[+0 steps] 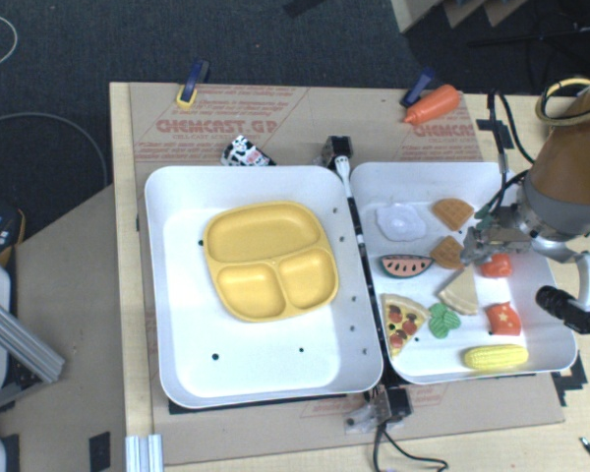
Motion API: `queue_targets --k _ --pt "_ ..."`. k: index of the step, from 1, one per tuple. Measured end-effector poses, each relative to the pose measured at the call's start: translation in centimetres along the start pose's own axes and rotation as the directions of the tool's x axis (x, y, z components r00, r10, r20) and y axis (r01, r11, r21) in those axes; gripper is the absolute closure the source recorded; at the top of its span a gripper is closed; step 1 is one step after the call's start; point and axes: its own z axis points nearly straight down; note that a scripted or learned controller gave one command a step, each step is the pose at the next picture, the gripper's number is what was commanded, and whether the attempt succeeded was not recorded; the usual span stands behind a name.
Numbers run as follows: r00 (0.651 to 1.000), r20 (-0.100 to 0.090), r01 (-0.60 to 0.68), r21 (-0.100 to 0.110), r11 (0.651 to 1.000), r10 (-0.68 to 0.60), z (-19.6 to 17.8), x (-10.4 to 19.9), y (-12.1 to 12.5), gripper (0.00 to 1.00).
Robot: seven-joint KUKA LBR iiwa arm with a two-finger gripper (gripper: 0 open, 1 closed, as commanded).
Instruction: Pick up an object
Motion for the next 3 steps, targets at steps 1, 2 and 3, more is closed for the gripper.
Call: queue_targets --k 1,2,3 --pt "1.0 0.001 -0.001 -0.002 1.0 0.001 -5.7 -1.0 -0.1 1.0" --pt "1.0 0.0 0.001 -0.001 1.0 -0.001 -7.5 -1.0 0.0 1.0" --pt "1.0 -0.005 0.005 0.007 1.0 -0.005 -6.7 4.1 -0.3 1.0"
